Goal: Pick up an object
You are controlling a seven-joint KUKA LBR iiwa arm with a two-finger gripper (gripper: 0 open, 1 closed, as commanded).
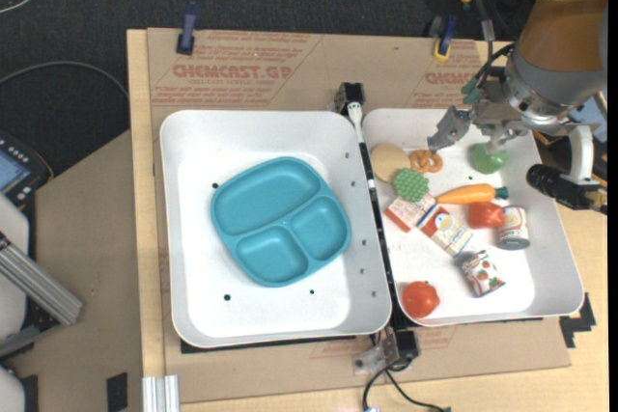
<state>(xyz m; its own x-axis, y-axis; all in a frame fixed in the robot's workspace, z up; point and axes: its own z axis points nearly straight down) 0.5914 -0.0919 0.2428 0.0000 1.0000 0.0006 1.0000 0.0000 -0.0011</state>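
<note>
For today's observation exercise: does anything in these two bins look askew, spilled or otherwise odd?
Nothing looks spilled or broken. The blue plate lies turned at an angle in the left bin. In the right bin, two small cans lie tipped on their sides among scattered toy food, such as the carrot.

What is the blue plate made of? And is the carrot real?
The blue plate looks like plastic: one even teal colour, smooth moulded compartments, a soft sheen. The carrot is probably a plastic toy, since its orange is uniform and slightly glossy, though the camera view cannot settle that.
</note>
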